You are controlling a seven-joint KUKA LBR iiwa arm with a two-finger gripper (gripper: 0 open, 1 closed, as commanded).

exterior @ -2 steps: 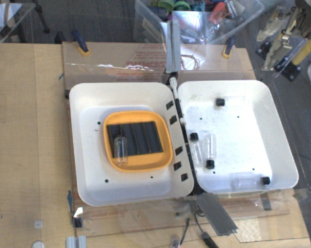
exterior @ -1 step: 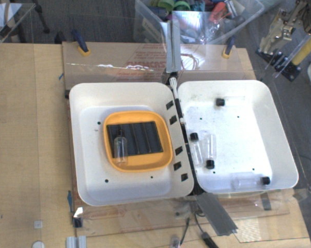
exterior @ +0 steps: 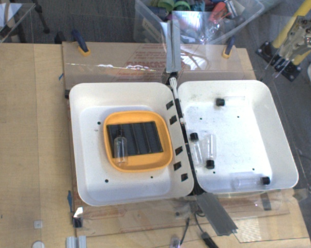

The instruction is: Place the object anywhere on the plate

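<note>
In the left bin (exterior: 88, 154), a clear vial (exterior: 120, 148) already lies on the orange plate's (exterior: 137, 163) left part, long axis running near to far; claw state cannot be told.

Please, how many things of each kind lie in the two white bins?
Orange plate: 1
Clear vial on that plate: 1
Clear vials in the right bin, at and: 3
Lone black cap, body too faint to tell: 1
Total: 6
</note>
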